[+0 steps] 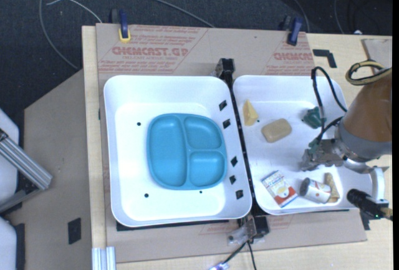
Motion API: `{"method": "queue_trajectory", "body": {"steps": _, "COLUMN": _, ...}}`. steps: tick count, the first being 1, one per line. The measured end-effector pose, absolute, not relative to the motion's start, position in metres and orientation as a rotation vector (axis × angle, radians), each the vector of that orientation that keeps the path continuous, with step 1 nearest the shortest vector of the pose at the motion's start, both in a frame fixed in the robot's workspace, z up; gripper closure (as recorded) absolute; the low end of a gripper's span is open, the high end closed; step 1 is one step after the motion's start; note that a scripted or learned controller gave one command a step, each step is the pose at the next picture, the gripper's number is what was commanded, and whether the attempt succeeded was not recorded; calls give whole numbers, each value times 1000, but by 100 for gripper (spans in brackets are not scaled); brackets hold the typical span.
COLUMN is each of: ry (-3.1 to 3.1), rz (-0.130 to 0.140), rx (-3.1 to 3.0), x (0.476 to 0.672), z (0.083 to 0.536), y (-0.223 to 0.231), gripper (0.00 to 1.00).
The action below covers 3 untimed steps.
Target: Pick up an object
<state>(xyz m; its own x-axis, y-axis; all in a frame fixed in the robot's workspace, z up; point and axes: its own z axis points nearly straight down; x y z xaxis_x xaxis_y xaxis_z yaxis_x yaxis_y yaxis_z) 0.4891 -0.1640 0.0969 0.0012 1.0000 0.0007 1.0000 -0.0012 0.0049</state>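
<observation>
The right bin (274, 85) holds several small objects. A yellow wedge (250, 113) lies near its left wall, with a tan oval lump (276, 130) beside it. A small green object (312, 116) sits toward the right, partly behind a black cable. At the front lie a red-and-white carton (278, 188), a small white-labelled can (315, 190) on its side, and a tan piece (332, 186). My gripper (319, 159) hangs low over the right part of this bin, just behind the can and the tan piece. Nothing visibly hangs from it.
The left bin (112, 138) holds a blue divided plate (186, 150). A black divider with clips (232, 138) runs between the bins. The grey arm (368, 125) covers the right bin's right edge. Blue clamps (124, 25) stand at the bench's back edge.
</observation>
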Motion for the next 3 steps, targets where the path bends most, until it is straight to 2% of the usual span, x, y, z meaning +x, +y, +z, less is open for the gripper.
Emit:
{"method": "queue_trajectory", "body": {"steps": 1, "ry": 2221, "rz": 2, "rx": 2219, "x": 483, "z": 155, "y": -158, "gripper": 100}}
{"method": "queue_trajectory", "body": {"steps": 3, "ry": 2219, "rz": 4, "rx": 2216, "x": 484, "z": 274, "y": -174, "gripper": 100}}
